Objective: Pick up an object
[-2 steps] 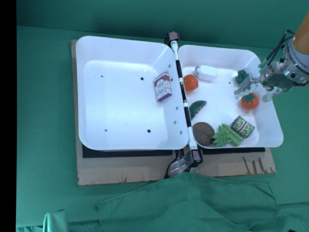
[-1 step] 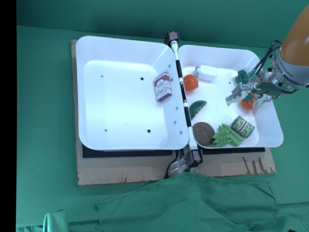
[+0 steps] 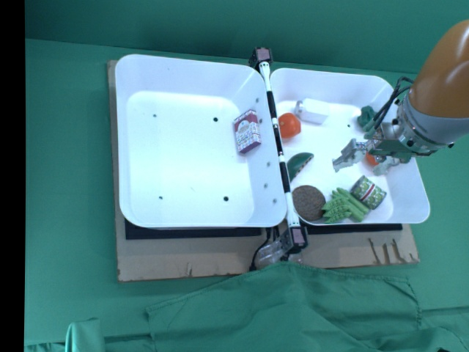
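Here the gripper (image 3: 350, 155) hangs with fingers spread (nothing between them), the green can (image 3: 368, 191) lying just beside.

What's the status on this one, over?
Pincer low over right bin, nothing seen between fingers. Green can and asparagus bunch just below it. Red carton alone in left bin.

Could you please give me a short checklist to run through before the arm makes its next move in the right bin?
1. Gripper is over the right bin: ok.
2. An object sits between the fingers: cannot tell.
3. Targets lie near the gripper, the green-striped can and green bundle: ok.
4. Small red item under the wrist is free to grasp: cannot tell, partly hidden.
5. Orange ball and white block lie apart from the gripper: ok.
6. Red carton sits in the left bin, out of the way: ok.
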Available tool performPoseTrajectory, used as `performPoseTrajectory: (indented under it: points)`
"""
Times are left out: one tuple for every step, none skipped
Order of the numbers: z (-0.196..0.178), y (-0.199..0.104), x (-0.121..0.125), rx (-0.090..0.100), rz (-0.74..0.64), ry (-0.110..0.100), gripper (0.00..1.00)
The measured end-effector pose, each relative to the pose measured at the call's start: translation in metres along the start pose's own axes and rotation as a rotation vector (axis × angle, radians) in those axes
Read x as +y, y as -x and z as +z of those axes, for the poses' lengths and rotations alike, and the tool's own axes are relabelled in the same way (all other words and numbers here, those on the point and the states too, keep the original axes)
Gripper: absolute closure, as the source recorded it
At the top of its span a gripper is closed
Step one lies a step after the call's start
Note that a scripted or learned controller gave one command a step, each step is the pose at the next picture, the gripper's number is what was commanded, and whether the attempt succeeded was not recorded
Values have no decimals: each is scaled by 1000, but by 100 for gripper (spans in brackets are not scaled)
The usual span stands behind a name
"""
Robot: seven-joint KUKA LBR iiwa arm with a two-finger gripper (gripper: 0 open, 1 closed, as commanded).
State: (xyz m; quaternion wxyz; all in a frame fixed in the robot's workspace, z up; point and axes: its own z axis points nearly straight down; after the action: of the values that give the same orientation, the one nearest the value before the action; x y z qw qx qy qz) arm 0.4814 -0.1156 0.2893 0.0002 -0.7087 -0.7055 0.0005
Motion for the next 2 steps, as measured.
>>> performPoseTrajectory:
  points:
    - [41, -1, -3, 0, 0, -1, 0]
    - [84, 0, 2, 0, 0, -2, 0]
